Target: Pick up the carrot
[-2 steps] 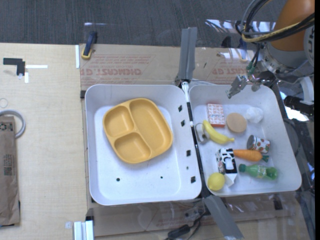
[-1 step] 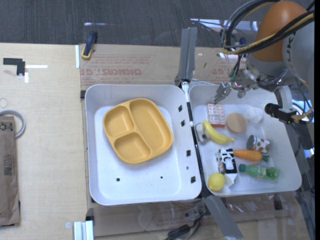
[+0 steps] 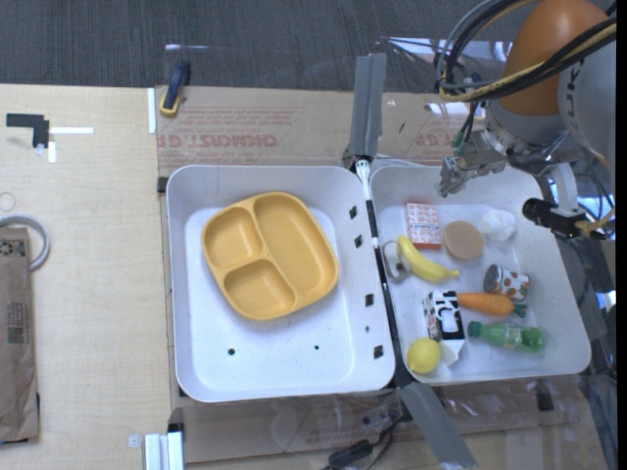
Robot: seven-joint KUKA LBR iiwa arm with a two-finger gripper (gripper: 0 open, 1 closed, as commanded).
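yellow divided plate (image 3: 269, 255), banana (image 3: 425, 261), lemon (image 3: 424, 356)

The right bin (image 3: 573, 292) is crowded. The carrot (image 3: 486, 304) lies hemmed in: a small can (image 3: 510, 283) touches it toward the far edge, a green bottle (image 3: 506, 336) sits just beside it toward the near edge, and a black-and-white carton (image 3: 445, 316) is at its left end. Bare floor shows along the right wall and at the far left corner.
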